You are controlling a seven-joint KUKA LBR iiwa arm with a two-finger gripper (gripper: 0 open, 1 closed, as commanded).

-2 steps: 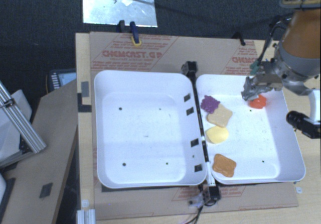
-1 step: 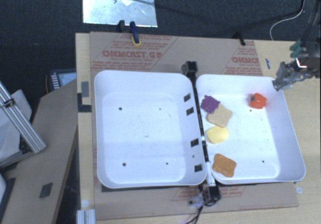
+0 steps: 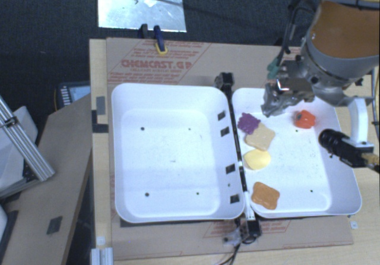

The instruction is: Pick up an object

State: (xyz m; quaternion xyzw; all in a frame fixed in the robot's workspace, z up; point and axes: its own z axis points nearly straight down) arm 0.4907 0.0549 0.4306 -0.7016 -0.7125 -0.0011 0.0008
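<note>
A brown cardboard-covered bench [image 3: 178,62] on dark carpet carries two shallow white plastic bins, left bin [image 3: 124,139] and right bin [image 3: 332,198]. The right one holds five toy foods: purple grapes [image 3: 249,122], beige slice [image 3: 260,138], yellow lump [image 3: 257,160], orange biscuit [image 3: 265,195], red-orange tomato [image 3: 304,119]. The grey metal gripper [image 3: 274,106] hangs above the grapes (nothing visibly held).

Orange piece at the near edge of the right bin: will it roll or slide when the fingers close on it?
The orange piece looks low and flat with rounded corners, so it probably won't roll. It looks like moulded plastic, so likely stiff and light. On the smooth white right bin floor it may skid sideways rather than tip.
</note>
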